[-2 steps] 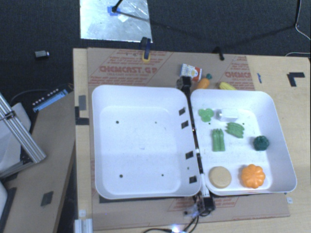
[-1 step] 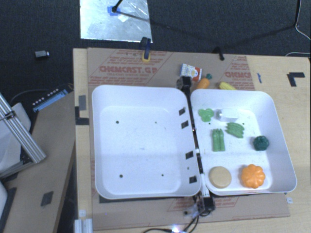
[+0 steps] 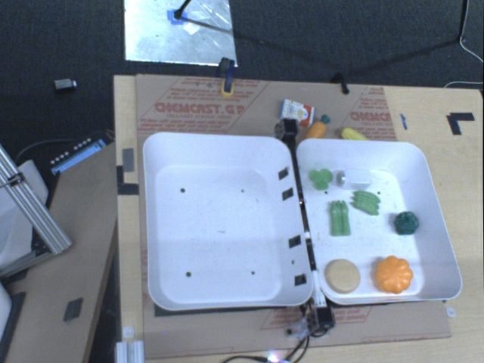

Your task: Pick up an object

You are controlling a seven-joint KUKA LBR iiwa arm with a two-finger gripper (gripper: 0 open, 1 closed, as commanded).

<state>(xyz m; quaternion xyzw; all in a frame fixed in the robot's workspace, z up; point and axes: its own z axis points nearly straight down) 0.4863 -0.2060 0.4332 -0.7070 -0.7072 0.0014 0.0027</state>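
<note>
Dark carpet surrounds the bench (image 3: pixel 423 119), on which two shallow white bins are set side by side. All the objects are gathered in the right bin (image 3: pixel 431 195), presumably for easy reach: an orange pumpkin (image 3: pixel 393 274), a tan disc (image 3: pixel 342 275), a dark green ball (image 3: pixel 406 222) and green vegetable pieces (image 3: pixel 339 218). Nothing is yet picked; the fingers' state cannot be told.

One fixed camera high above the bench (image 3: pixel 423 320), slanting down on both white bins (image 3: pixel 219 225) side by side.
</note>
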